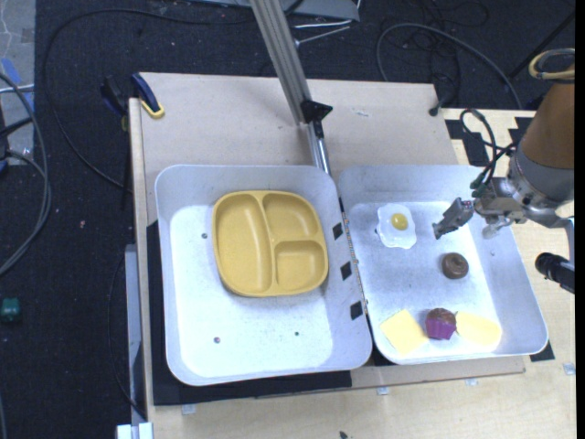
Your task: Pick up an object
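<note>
Pale wooden bench on dark, cable-strewn floor; two white bins: left bin, right bin. Gripper above right bin, fingers spread, holding nothing.

A pale wooden bench stands on a dark floor strewn with black cables. A grey metal pole slants across the bench's far edge, and a blue-and-yellow clamp grips its far-left corner.
</note>
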